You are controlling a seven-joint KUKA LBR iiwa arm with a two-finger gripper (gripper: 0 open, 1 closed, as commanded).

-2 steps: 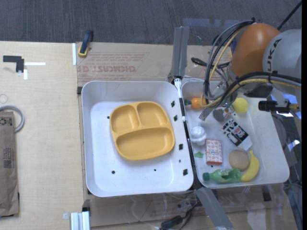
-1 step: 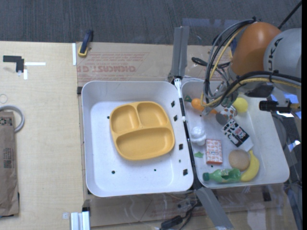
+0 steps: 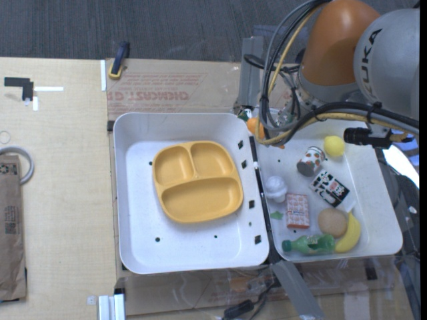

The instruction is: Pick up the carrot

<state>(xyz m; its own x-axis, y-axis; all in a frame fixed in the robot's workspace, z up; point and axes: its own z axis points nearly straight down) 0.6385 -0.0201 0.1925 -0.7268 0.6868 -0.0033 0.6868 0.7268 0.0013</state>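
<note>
A small orange piece that looks like the carrot (image 3: 253, 125) shows at the far left corner of the right bin (image 3: 373, 179), up against the wall between the bins. Most of it is hidden under the arm's wrist and cables. My gripper (image 3: 265, 127) is down over that corner, right at the orange piece, wrapped in black and yellow cables. Whether anything is held there is hidden from this view.
The right bin also holds a lemon (image 3: 333, 145), a small mug (image 3: 310, 161), a black-and-white toy (image 3: 330, 187), a white cup (image 3: 275, 189), a red box (image 3: 297, 211), a banana (image 3: 351, 235) and a green item (image 3: 308, 244). A yellow divided plate (image 3: 198, 181) lies in the left bin (image 3: 133, 199).
</note>
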